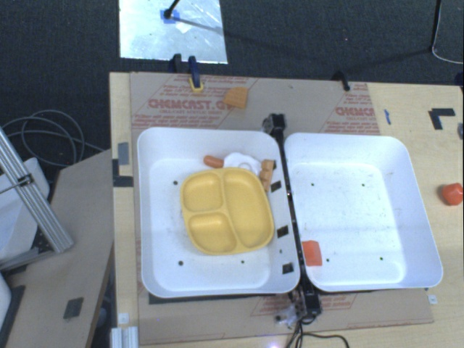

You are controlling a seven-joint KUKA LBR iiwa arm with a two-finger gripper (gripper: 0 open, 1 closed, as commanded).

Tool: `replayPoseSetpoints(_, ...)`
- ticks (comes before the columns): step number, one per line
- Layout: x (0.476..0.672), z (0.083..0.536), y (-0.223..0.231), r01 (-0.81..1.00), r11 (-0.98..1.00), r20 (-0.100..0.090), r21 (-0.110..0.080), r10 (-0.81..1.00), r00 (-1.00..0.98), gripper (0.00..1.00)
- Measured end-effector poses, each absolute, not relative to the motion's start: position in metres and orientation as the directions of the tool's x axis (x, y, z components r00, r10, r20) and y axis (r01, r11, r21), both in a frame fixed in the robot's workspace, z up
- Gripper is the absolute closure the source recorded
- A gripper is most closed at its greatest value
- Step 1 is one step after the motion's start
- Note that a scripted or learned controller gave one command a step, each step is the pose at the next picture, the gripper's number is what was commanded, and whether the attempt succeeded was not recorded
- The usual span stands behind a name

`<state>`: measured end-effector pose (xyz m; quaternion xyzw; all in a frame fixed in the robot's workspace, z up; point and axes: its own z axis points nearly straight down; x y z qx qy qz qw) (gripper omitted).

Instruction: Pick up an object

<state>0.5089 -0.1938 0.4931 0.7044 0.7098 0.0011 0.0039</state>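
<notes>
A yellow three-compartment plate (226,211) lies in the left bin (156,216). Behind it rest a small orange sausage-shaped piece (214,162), a white cup-like object (243,164) and a tan block (267,172) near the divider. An orange-red block (312,252) sits at the front left corner of the right bin (406,216).
On the bench behind the left bin lies a tan sponge-like piece (235,97) next to a yellow and blue clamp (194,75). An orange-red object (452,193) rests on the bench right of the right bin. A shiny metal sheet (172,20) lies on the floor behind.
</notes>
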Motion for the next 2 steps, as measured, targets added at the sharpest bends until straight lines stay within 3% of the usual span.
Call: replayPoseSetpoints(2,0.5089,0.4931,-0.1938,1.000,0.008,-0.004,0.007,1.000,-0.008,0.00)
